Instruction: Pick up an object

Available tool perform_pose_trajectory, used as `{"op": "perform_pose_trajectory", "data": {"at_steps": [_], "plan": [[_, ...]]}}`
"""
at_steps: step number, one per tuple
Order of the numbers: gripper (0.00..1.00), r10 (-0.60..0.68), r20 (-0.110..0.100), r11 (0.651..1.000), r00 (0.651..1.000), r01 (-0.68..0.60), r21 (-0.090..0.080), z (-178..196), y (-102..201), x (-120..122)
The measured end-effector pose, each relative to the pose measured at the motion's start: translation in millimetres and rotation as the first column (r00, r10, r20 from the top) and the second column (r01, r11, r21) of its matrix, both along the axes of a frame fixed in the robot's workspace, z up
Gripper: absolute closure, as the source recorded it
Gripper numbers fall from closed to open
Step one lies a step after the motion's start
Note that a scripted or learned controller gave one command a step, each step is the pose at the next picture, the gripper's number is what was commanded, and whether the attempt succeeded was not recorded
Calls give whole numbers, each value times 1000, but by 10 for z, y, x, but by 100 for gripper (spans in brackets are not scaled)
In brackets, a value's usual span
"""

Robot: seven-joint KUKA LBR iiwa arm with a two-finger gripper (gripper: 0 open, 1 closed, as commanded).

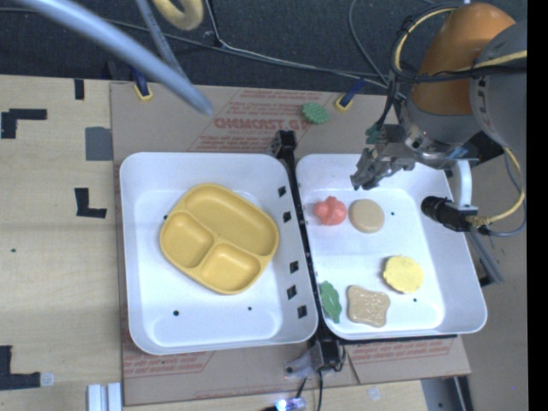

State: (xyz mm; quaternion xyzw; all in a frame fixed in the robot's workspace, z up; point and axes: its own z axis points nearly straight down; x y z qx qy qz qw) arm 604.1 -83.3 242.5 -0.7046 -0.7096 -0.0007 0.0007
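Cardboard covers your surface [171, 114]; on it, the left white bin [137, 229] holds a yellow divided plastic tray [218, 238]. In the right white bin [458, 302] lie a red toy strawberry [330, 211] and a beige round biscuit [367, 216]. Your tool [370, 178] hovers above them, grip unreadable; judge nothing lifted yet

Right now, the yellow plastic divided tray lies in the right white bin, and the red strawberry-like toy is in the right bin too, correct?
Not quite: the yellow plastic divided tray lies in the left white bin, as the camera view shows. The red strawberry-like toy is indeed in the right bin.
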Motion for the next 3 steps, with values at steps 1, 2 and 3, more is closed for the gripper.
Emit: {"op": "perform_pose_trajectory", "data": {"at_steps": [1, 2, 3], "plan": [[100, -1, -1, 1000, 1000, 1, -1, 9, 462, 130], [100, -2, -2, 1000, 1000, 2, -1, -117, 1005, 267], [100, -2, -2, 1000, 1000, 2, -1, -138, 1443, 260]]}}
